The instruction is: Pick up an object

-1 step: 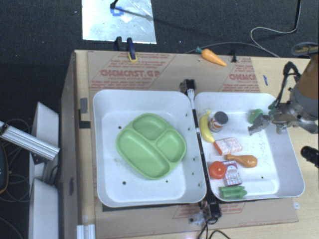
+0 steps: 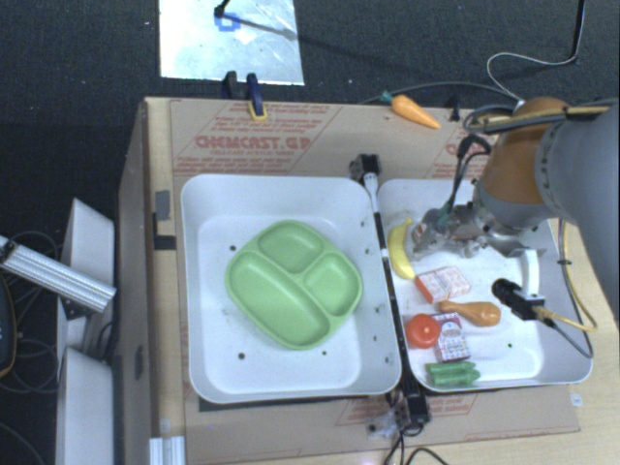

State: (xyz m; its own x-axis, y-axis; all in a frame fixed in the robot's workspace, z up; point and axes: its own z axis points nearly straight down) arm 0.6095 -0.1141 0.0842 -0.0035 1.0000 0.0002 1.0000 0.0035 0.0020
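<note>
Your gripper (image 2: 426,235) hangs low in the right bin (image 2: 557,361); banana (image 2: 400,250) just to its left, long axis front-to-back. Fingers' state: can't tell.

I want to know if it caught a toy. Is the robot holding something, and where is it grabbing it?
It cannot be told. The gripper is low in the right bin, close to the banana, but no toy can be seen in its grasp.

Both bins (image 2: 208,260) look like smooth white plastic, slight sheen. Green divided plate (image 2: 294,281) — matt plastic. Banana (image 2: 400,250), tomato (image 2: 422,330) etc. — glossy toy plastic. Desk (image 2: 291,139) top: brown printed cardboard, matt. Arm (image 2: 572,177) casing smooth grey, semi-gloss.
</note>
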